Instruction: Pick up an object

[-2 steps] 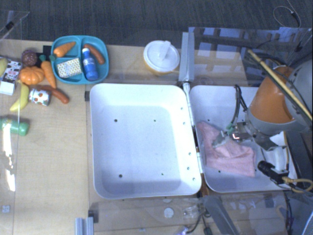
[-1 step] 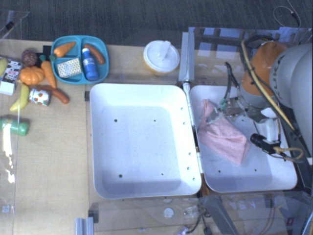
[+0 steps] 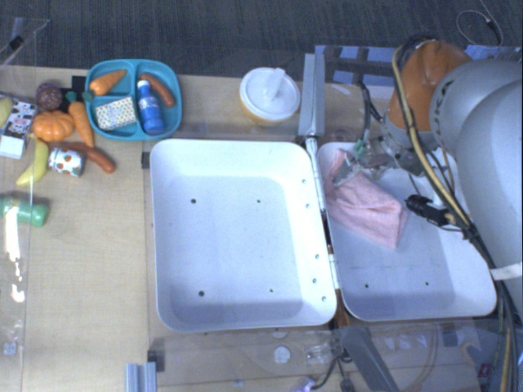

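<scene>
— What's around the setup?
— Dark grey carpet (image 3: pixel 204 15) runs along twelve o'clock. Below it, a pale wooden surface (image 3: pixel 82 284) fills nine o'clock.
— And the light?
— Even, soft, no hard shadows.

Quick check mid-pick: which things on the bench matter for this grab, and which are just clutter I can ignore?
Part of the job:
- pink cloth, lying in the right bin
- gripper, at the cloth's upper edge

Just lying about:
- left bin
- blue divided plate holding toy food
- white lidded cup
- toy food on the bench at far left
</scene>
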Available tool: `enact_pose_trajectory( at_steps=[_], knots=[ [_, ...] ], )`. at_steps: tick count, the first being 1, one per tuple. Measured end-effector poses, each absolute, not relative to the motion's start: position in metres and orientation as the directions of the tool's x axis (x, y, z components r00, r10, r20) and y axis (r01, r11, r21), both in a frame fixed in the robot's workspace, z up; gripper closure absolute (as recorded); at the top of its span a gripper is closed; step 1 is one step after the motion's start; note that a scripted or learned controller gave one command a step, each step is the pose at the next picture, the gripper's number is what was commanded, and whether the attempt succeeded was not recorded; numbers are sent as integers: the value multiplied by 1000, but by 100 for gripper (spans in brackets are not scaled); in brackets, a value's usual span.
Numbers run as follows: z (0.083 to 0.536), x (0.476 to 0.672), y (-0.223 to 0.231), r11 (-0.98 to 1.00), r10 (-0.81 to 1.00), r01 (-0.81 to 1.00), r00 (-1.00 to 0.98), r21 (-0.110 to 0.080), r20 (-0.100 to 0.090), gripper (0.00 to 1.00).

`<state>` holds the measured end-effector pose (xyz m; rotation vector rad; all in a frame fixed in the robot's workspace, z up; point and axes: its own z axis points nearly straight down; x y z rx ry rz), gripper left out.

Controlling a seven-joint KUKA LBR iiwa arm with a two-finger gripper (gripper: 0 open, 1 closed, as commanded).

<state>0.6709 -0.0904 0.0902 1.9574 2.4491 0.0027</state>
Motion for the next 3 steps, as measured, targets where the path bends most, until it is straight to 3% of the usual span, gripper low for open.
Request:
enact_pose_trajectory(
  at_steps=[1,2,3],
  knots=[
    [91,592,-139,170,985,985,-170,12,-6,0],
    [90,643,-95,200,980,980,-200,15,-3,0],
    [91,578,-133,234,972,972,-234,12,-6,0]
  ],
)
